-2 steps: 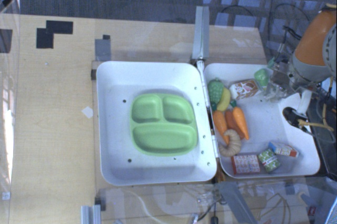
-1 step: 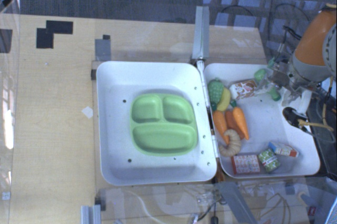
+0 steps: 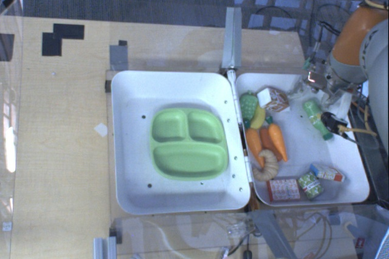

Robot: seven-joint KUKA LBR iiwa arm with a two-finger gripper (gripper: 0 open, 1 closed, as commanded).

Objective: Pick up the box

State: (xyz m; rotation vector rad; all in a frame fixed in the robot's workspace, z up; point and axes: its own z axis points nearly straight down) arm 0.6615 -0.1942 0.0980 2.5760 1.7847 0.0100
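Note:
Several small boxes lie in the right bin (image 3: 358,191). A pink box (image 3: 284,189) and a green carton (image 3: 310,185) sit by the front wall, with a white, red and blue box (image 3: 328,174) just right of them. A white and brown packet (image 3: 273,100) rests near the back. My gripper (image 3: 317,86) hangs over the bin's back right corner, below the orange-banded wrist (image 3: 357,33). It is well apart from the front boxes, and a green bottle-like thing (image 3: 315,113) lies just under it.
Two carrots (image 3: 267,141), a green vegetable (image 3: 248,107), a yellow piece (image 3: 259,117) and a beige pastry (image 3: 266,165) crowd the right bin's left side. The left bin (image 3: 130,148) holds a green divided tray (image 3: 188,143). A metal post (image 3: 232,39) stands behind the bins.

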